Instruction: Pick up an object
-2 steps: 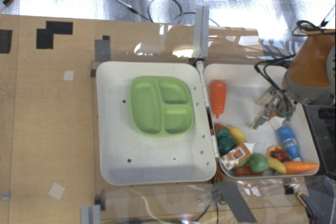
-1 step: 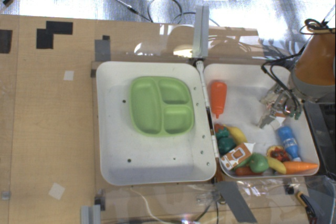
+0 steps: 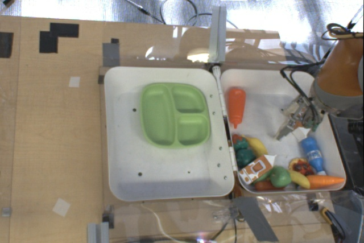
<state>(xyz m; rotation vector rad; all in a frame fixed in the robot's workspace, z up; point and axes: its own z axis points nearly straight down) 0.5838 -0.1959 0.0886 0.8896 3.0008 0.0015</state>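
Hovering my gripper (image 3: 291, 122), jaws apart and holding nothing, above the blue bottle (image 3: 313, 154); next step: descend, then close.

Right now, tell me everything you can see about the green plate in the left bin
The green plate is a light green, rounded-square tray that looks like matte plastic, moulded into three compartments: one long one on its left, two smaller ones stacked on its right. It lies flat, face up, near the middle of the left bin, slightly toward the back. Only the bin floor touches it.
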